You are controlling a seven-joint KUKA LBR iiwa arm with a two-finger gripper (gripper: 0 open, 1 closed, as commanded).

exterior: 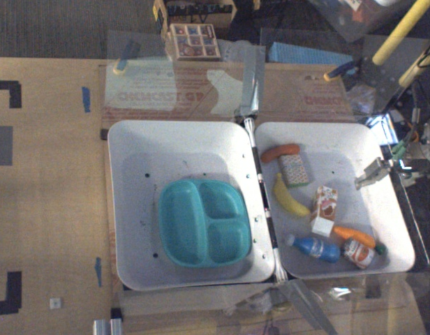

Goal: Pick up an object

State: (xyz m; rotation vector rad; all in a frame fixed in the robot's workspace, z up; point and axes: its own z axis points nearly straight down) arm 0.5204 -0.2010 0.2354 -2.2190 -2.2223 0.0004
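Right bin (340, 142) holds seven items: sausage (280, 151), grater (294, 170), banana (289, 197), carton (324, 211), carrot (356, 236), blue bottle (314, 248), can (359, 254). Left bin (131, 145): one teal tray (203, 222). Gripper (372, 173) at right rim, grip state unclear.

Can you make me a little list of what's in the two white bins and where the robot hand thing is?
left bin: a teal divided plate with three sections
right bin: seven things
top of right bin: a sausage above a small grater
middle: a yellow banana, a small carton beside it
bottom: a blue bottle, an orange carrot, a small can
end effector: over the right bin's right edge, holding nothing that can be seen
fingers open or shut: can't tell
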